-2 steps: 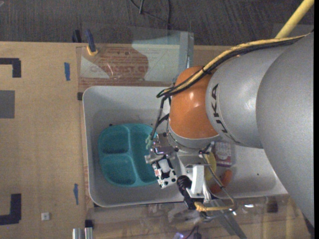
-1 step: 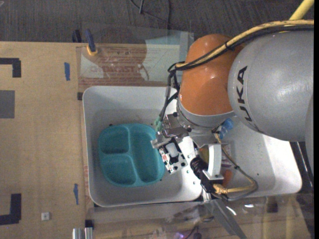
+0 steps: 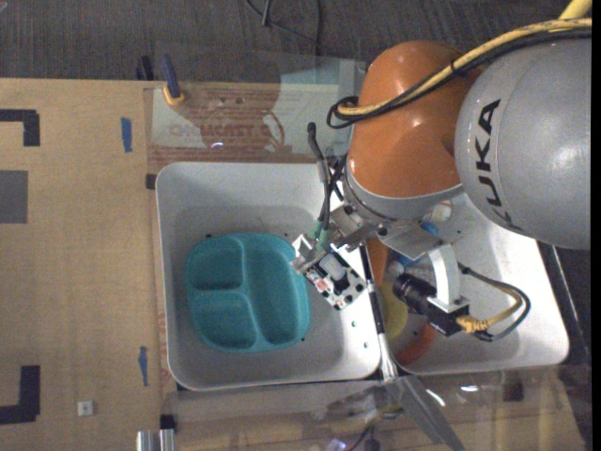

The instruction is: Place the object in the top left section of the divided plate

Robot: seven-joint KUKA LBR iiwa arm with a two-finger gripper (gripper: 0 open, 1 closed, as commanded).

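Brown worktop (image 3: 75, 252) carries two white bins; the left bin (image 3: 178, 195) holds a teal plate (image 3: 246, 291), sections up to take the object. Just right of the plate's rim hover the jaws (image 3: 324, 272); whether they're open or holding anything I cannot tell, nor where the object is.

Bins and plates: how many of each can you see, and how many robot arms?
White bins: 2
Teal divided plate: 1
Robot arm: 1
Total: 4
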